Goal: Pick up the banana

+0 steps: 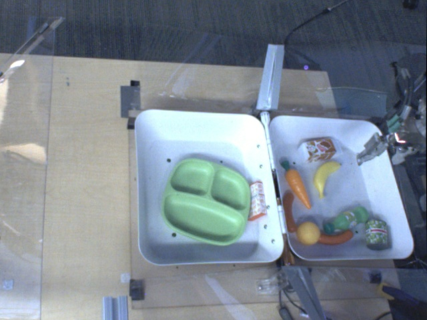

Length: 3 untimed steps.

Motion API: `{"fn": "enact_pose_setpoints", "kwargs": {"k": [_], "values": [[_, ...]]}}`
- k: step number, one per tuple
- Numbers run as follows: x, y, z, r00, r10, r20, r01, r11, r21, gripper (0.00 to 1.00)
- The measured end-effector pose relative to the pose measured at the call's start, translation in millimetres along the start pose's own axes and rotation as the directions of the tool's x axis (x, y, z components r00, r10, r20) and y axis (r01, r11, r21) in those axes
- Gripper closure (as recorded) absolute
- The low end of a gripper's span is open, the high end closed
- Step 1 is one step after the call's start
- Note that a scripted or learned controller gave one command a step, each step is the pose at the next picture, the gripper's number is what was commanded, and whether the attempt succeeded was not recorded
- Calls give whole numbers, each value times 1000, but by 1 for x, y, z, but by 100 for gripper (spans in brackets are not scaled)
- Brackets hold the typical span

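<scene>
The yellow banana [325,177] lies in the right bin [393,199], near its middle, curving from upper right down to lower left. An orange carrot [297,187] lies just left of it and a brown-and-white snack bag [318,150] sits just above it. My gripper [371,149] reaches in over the bin's right rim, to the upper right of the banana and apart from it. Nothing shows in its grasp.
The right bin's front holds a round yellow-orange fruit [307,233], a red chili [337,239], a green vegetable [351,218], a small can [377,234] and a reddish sausage [288,209]. The left bin [150,179] holds a green divided plate [207,201] and a small packet [257,201].
</scene>
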<state>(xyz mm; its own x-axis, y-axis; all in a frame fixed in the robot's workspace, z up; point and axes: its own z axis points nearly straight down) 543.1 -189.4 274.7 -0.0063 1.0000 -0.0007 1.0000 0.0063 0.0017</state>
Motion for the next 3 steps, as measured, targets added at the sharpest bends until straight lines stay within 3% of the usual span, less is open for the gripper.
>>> {"fn": "enact_pose_setpoints", "kwargs": {"k": [1, 2, 3], "values": [[41, 23, 144, 998, -67, -1, 67, 998, 0, 0], [71, 21, 180, 994, -111, 0, 111, 994, -5, 0], [71, 24, 171, 994, -113, 1, 113, 994, -9, 100]]}}
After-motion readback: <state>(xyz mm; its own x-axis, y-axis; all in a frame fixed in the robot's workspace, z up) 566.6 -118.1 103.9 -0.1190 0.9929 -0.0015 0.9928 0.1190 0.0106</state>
